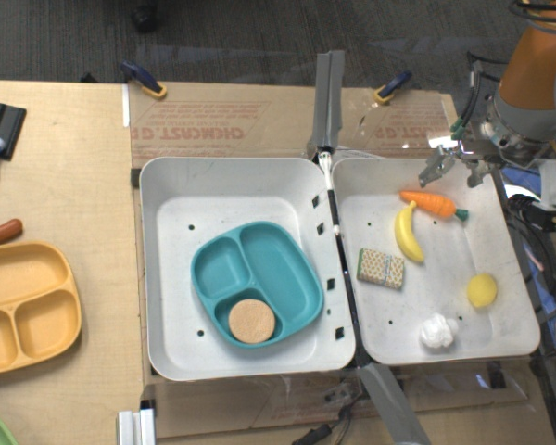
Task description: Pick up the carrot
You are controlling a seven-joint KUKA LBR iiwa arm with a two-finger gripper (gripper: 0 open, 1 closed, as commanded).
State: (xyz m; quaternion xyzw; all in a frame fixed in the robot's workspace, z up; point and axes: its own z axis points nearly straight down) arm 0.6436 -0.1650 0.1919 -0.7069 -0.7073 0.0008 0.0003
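- Nearest the camera, at the lower edge, grey brackets jut from under the two bins; the counter point(65, 137) stretches off to the left.
- Far left: a yellow tray point(23, 309) lies on the counter, with a sausage point(0, 232) just beyond it at 12 o'clock.
- Left bin point(167, 193): a teal tray point(257, 281) sits in its middle, a round cracker point(251, 321) in its near compartment.
- Right bin point(510, 332): a wafer point(382, 268) lies near the centre, a banana point(408, 234) at its 1 o'clock, a lemon point(482, 290) to the right and a white lump point(436, 332) towards the near rim.
- Carrot point(431, 203) lies flat in the far part of the right bin, just beyond the banana's top end, green tip pointing to 3 o'clock.
- Gripper point(456, 160) hangs at the carrot's 1 o'clock, near the bin's far rim, holding nothing; how wide it is I cannot tell.
- Step in hand, as I judge it: the approach, with the grasp not yet made.
- Next move calls for shifting towards 7 o'clock, over the carrot's middle, then closing across its narrow width while staying clear of the banana.
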